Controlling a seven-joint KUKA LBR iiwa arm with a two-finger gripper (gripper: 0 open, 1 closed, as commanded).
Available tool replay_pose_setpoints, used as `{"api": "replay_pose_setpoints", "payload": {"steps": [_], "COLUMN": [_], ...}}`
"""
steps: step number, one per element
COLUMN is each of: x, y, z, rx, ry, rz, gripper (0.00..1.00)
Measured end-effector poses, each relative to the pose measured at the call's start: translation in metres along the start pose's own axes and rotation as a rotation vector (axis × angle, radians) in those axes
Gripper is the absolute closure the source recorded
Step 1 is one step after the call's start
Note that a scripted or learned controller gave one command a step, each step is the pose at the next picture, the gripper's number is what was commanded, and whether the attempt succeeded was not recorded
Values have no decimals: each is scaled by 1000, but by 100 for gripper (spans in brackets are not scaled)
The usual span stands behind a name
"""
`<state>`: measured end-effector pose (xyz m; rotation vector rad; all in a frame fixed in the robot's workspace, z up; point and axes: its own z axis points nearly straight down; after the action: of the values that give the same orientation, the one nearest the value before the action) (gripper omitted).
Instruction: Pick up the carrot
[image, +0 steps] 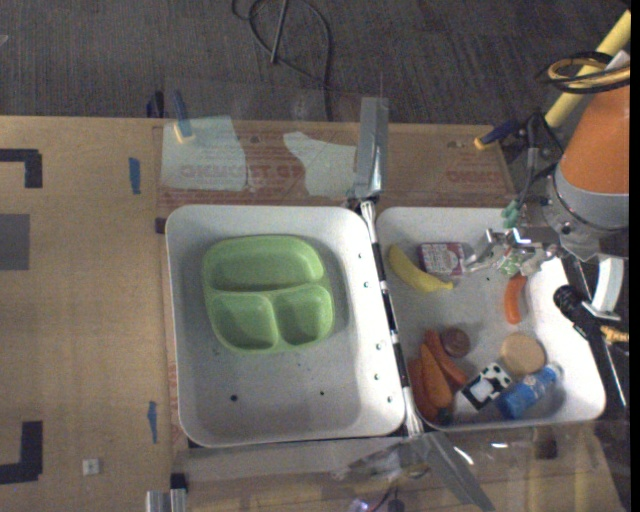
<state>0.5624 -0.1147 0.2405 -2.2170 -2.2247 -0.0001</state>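
Observation:
The carrot (431, 384), orange and tapered, lies in the front left corner of the right bin (590, 385), along the left wall. A redder, slimmer piece (447, 362) rests against it. My gripper (507, 250) hangs over the back of the right bin, to the right of a small maroon packet (440, 258) and well behind the carrot. Nothing shows in its grasp. Above it, the arm's orange band (595, 140) comes in from the right.
The right bin also holds a banana (417, 272), a small orange-red sausage shape (514, 299), a brown disc (456, 342), a tan round piece (523, 353), a black-and-white toy (487, 386) and a blue bottle (527, 393). A green divided plate (268, 292) sits in the left bin (300, 400).

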Motion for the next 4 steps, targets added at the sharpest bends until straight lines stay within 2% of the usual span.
{"api": "replay_pose_setpoints", "payload": {"steps": [1, 2, 3, 4], "x": [1, -41, -88, -57], "y": [-48, 32, -37, -82], "z": [120, 154, 154, 154], "rx": [0, -4, -1, -4], "ry": [0, -1, 3, 0], "rz": [20, 113, 92, 259], "gripper": [0, 0, 0, 0]}}
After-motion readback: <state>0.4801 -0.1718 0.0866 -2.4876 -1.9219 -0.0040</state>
